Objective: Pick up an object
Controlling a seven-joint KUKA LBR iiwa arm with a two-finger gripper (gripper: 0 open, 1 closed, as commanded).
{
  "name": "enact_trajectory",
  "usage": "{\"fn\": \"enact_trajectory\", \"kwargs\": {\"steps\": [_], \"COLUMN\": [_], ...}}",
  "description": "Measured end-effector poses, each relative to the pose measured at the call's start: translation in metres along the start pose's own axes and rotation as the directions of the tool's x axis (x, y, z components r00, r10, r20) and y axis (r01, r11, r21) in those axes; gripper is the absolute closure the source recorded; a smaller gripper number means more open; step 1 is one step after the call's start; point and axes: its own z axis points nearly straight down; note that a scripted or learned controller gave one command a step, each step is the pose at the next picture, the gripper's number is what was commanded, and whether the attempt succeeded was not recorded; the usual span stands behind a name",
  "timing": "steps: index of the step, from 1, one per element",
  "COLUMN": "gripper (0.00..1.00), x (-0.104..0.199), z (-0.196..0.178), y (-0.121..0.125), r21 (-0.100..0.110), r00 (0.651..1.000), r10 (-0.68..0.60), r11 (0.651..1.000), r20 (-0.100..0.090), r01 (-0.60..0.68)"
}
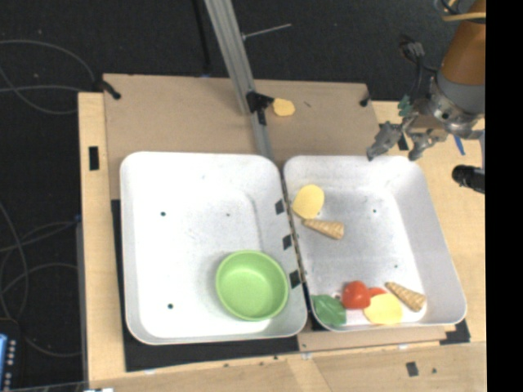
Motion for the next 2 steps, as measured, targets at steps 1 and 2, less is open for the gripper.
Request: {"fn": "enact_trajectory", "kwargs": {"steps": [1, 2], "gripper": [0.00, 0.00], "x": [-0.001, -0.010], "z": [0.000, 0.044], "y": [0.000, -0.001], "r21": [0.001, 0.004], "r00": [1.000, 1.000], "r10": [-0.001, 0.005], "r11": [1.000, 1.000], "r20": [0.002, 0.002], "r01": [0.001, -0.005]}}
